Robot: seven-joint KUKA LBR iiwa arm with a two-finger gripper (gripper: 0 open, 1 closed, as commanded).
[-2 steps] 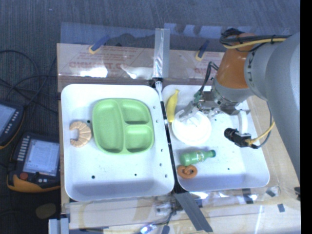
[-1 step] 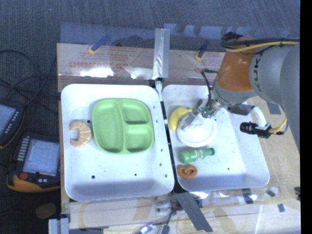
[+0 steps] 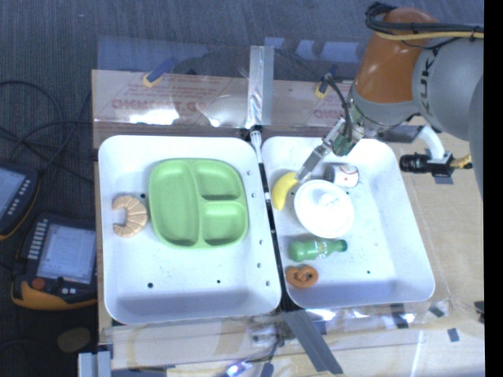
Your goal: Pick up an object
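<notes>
Gripper (image 3: 305, 169): lowered into the right bin (image 3: 393, 234), its tip at the upper end of the banana (image 3: 281, 191), close beside the white bowl (image 3: 324, 208). Whether it is open or closed cannot be made out from above; nothing is seen clamped in it.

Step in hand, as judged: the approach to a grasp, with the banana the likeliest target. The next move calls for a firm closure on the banana and a straight lift, keeping clear of the bowl rim and the bin's inner wall.

Adjacent items: a small round red-and-white object (image 3: 346, 176) just behind the bowl; a green bottle (image 3: 316, 249) and an orange doughnut-shaped toy (image 3: 301, 276) nearer the front.

Left bin (image 3: 126, 281): a green divided tray (image 3: 198, 202) and a tan croissant-shaped toy (image 3: 130, 214) beside it.
</notes>
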